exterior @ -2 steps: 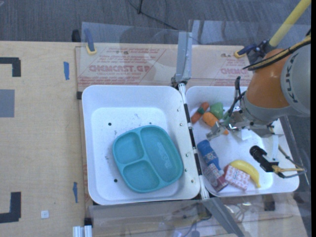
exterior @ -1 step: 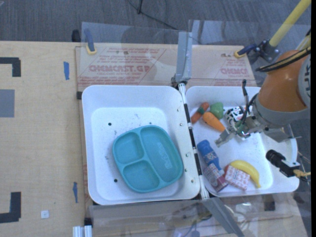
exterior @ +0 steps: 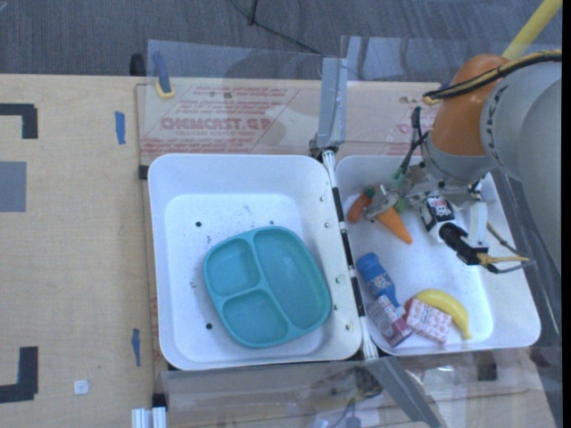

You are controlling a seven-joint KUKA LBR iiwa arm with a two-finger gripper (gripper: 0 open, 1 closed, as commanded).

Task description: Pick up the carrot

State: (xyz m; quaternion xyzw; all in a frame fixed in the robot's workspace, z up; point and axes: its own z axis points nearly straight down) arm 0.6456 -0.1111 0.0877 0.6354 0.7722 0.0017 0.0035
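The carrot point(exterior: 396, 226), orange with a green top, lies in the right bin point(exterior: 513, 328) near its far left corner, pointing toward the bin's middle. A second small orange piece point(exterior: 358, 208) lies just left of it, against the bin's left wall. My gripper point(exterior: 389, 200) reaches in from the right and sits low over the carrot's green end, touching or nearly touching it. The carrot still rests on the bin floor.
A blue bottle point(exterior: 376, 275), a yellow banana point(exterior: 447, 309) and two pink-and-white packets point(exterior: 427, 321) lie at the front of the right bin. The left bin point(exterior: 178, 185) holds a teal divided plate point(exterior: 265, 285).
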